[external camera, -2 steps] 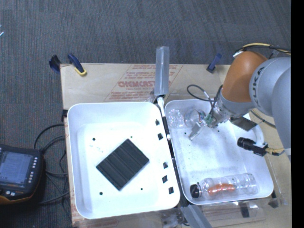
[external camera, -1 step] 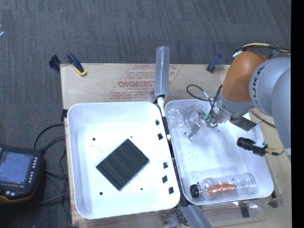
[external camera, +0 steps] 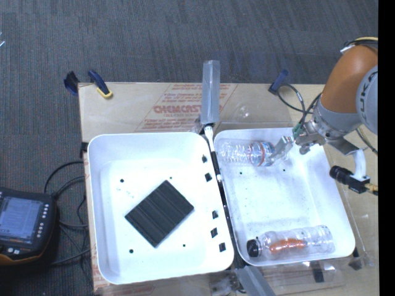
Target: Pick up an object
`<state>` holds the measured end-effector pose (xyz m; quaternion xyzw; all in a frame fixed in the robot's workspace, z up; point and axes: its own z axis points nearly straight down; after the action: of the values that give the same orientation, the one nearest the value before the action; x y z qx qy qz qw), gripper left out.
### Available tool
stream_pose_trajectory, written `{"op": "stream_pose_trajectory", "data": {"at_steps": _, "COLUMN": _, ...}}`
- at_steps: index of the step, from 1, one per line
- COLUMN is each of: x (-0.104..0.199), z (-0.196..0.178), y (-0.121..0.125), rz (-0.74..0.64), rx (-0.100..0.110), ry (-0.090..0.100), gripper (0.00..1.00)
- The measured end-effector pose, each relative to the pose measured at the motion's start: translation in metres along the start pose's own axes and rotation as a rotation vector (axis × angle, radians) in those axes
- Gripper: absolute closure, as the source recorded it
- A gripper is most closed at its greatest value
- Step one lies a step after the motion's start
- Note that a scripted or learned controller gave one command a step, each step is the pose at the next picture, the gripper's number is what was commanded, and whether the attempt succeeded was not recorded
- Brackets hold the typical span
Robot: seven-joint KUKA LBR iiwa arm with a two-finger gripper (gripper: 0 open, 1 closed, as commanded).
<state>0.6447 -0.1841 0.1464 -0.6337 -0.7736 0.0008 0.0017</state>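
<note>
A: Where's the gripper [external camera: 285, 148]?

B: Over the right bin [external camera: 340, 193], near its far edge. The arm [external camera: 349, 91] comes in from the right, and the gripper sits at the right end of a clear bottle [external camera: 247, 153].

A: Apart or closed?

B: I cannot tell. The tip is small and pale against the white bin, and it blends with the bottle's end. It looks to touch or nearly touch that end, but I can't see the bottle sitting between anything, so I won't say it's held.

A: What's the bottle like?

B: Clear crumpled plastic, lying on its side. There's a small reddish mark close to its right end. It rests on the bin floor at the far side, just beside the divider between the bins.

A: Which way does it run?

B: Its long axis goes left to right across the view, roughly along the bin's far wall, with the right end toward the gripper.

A: Anything else in there?

B: A second bottle [external camera: 291, 241], also clear, lies along the near wall with a dark cap at its left end and something orange inside. It's well apart from the first. The left bin [external camera: 99, 227] holds a dark ridged pad [external camera: 160, 213], turned diagonally.
</note>
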Motion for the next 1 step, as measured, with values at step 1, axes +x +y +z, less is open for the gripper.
{"op": "stream_pose_trajectory", "data": {"at_steps": 1, "x": 0.0584, "z": 0.0465, "y": 0.0164, "rz": -0.189, "rx": -0.011, "ry": -0.016, "gripper": 0.0}}
